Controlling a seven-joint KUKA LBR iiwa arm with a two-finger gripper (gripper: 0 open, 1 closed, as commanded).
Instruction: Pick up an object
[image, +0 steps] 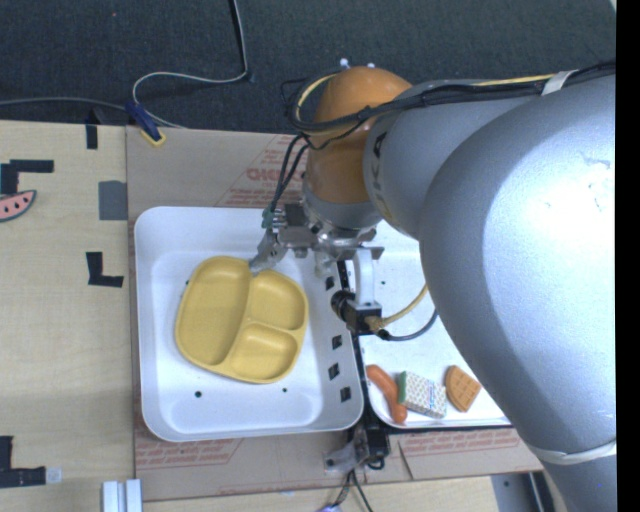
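Task status: pick not completed, judging from this frame. Nothing is visibly lifted. The yellow divided plate (242, 319) lies flat on the floor of the left white bin (165, 400), roughly centred, three compartments facing up. In the right white bin (385, 268), at its near edge, lie an orange toy carrot (386, 392), a small printed packet (424, 395) just beside it and a tan waffle-like piece (462, 388) next to that; all three rest on the bin floor, well apart from the tool.

Arm pose: the grey arm comes in from the right, its large link covering most of the right bin. The orange band sits above the wrist, pointing down steeply. The gripper (268, 256) is low over the far rim of the yellow plate, at or just above its edge; contact cannot be confirmed. Whether it is released or clenched cannot be told from this angle.

Remaining, as I judge it: secure a grasp and lift clear of the bin.
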